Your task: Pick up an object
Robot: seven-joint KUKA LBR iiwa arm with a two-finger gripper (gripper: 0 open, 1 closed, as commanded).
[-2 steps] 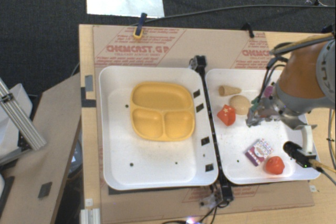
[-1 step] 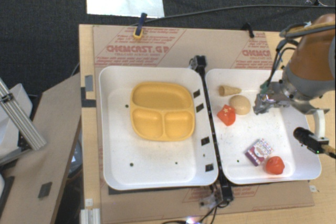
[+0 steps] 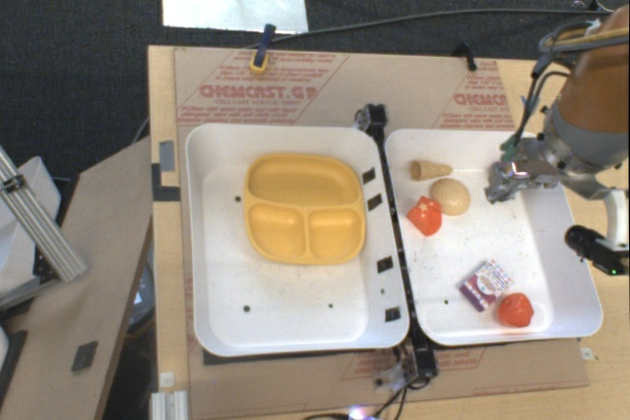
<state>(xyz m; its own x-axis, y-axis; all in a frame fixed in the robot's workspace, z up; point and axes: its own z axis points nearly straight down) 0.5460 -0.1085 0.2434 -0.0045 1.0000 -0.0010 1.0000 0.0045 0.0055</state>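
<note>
Two shallow white bins sit side by side on the bench. The left bin [image 3: 212, 241] holds a yellow divided plate [image 3: 303, 209], lying flat near its middle. The right bin [image 3: 551, 241] holds the loose things: a small tan cone [image 3: 429, 170] near the far wall, a beige egg-shaped ball [image 3: 452, 196] just in front of it, a red block [image 3: 425, 216] touching that ball on its left, and toward the near right corner a purple-and-white packet [image 3: 485, 284] just beside a red tomato-like ball [image 3: 515, 310]. The grey arm comes in from the right, and its gripper [image 3: 504, 178] hangs over the far right part of the right bin, just right of the beige ball and apart from it; how wide it stands I cannot tell, and nothing shows between its tips
</note>
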